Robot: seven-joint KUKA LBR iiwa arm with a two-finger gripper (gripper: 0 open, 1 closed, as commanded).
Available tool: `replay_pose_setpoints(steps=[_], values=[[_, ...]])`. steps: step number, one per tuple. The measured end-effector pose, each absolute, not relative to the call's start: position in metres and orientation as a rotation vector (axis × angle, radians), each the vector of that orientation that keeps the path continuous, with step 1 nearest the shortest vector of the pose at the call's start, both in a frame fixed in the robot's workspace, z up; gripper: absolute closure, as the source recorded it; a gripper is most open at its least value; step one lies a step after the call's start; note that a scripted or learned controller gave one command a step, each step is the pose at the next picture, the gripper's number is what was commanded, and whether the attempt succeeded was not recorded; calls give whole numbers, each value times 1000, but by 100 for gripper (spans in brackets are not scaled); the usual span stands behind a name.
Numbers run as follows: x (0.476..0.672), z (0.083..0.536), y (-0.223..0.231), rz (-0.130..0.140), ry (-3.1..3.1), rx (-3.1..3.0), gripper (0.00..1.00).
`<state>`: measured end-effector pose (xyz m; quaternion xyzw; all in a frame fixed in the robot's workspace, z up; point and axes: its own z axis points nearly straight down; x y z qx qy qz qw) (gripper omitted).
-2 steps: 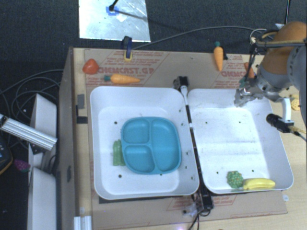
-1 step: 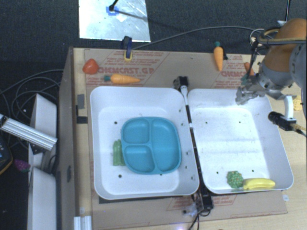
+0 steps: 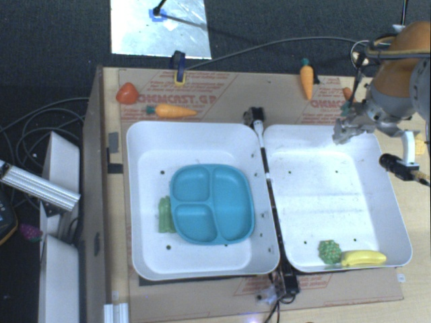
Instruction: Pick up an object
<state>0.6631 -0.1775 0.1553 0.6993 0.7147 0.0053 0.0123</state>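
A yellow banana [image 3: 364, 258] and a green broccoli piece [image 3: 329, 251] lie side by side at the near edge of the right bin [image 3: 316, 200]. A blue divided plate [image 3: 212, 203] rests in the left bin [image 3: 148, 180], with a green vegetable piece [image 3: 165, 214] against its left side. My gripper [image 3: 343, 130] hovers over the far right corner of the right bin, well away from the banana and broccoli. Nothing shows between its fingertips.
Outside the bins on the cardboard lie a tomato [image 3: 126, 93], a carrot [image 3: 174, 111] and a second carrot [image 3: 307, 80]. A black clamp [image 3: 256, 117] sits between the bins at the back. Cables and metal parts lie to the left of the bench.
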Motion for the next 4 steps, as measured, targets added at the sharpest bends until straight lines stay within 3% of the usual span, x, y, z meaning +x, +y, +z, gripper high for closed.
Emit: replay_pose_setpoints(steps=[3,4], values=[[666,189,-179,25,2226,2165,100],[666,189,-179,25,2227,2165,0]])
